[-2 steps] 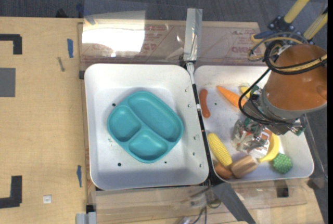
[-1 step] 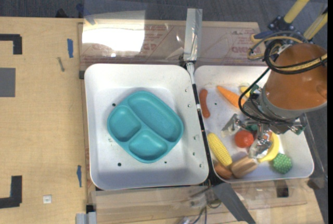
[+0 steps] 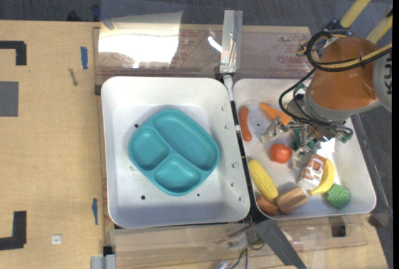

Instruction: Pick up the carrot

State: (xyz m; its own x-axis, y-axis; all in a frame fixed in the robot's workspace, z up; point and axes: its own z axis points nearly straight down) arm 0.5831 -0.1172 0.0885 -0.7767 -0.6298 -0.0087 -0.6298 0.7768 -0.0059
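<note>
While the arm hangs over the right bin, the carrot lies in that bin's far half, long axis slanting from the far-left towards the near-right, partly hidden under the arm's cables. Just beside it, a red pepper runs along the left wall. Nearer the front edge sit a tomato, corn, a banana and a green ball, crowding the floor. The gripper hovers near the tomato, right of the carrot; whether it is spread or closed, I cannot tell. The left bin holds a teal tray.
</note>
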